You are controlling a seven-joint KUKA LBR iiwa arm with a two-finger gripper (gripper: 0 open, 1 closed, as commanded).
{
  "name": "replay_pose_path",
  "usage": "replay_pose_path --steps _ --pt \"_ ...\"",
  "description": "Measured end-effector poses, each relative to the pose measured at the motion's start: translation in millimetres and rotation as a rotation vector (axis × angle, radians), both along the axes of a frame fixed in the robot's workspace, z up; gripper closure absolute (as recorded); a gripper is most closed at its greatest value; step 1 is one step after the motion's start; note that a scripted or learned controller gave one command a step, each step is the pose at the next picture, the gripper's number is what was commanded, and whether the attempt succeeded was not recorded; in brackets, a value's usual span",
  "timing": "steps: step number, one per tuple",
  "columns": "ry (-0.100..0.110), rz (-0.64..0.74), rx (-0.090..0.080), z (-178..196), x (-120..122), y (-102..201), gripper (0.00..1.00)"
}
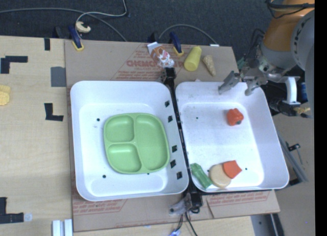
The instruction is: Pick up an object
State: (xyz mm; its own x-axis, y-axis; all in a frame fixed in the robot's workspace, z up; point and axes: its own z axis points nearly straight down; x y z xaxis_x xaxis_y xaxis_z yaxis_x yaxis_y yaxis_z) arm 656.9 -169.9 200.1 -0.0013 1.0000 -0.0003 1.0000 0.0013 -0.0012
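My gripper [238, 87] hangs over the back rim of the right bin [265, 127], open, with nothing between its two grey fingers. A small red object [235, 117] lies in the right bin a little in front of the gripper. At that bin's front edge sit an orange-red piece [232, 168], a tan round piece [220, 176] and a green piece [200, 175], bunched together.
The left bin [87, 127] holds a green divided plate [136, 142]. Behind the bins on the cardboard lie a yellow cylinder [192, 59], a tan cone [209, 65] and a small wrapped item [161, 55]. Cables run across the dark floor at the back.
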Motion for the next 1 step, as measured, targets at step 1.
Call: replay_pose_path --steps 1 --pt "0.001 -0.002 -0.001 -37.8 -29.4 -52.7 0.00"
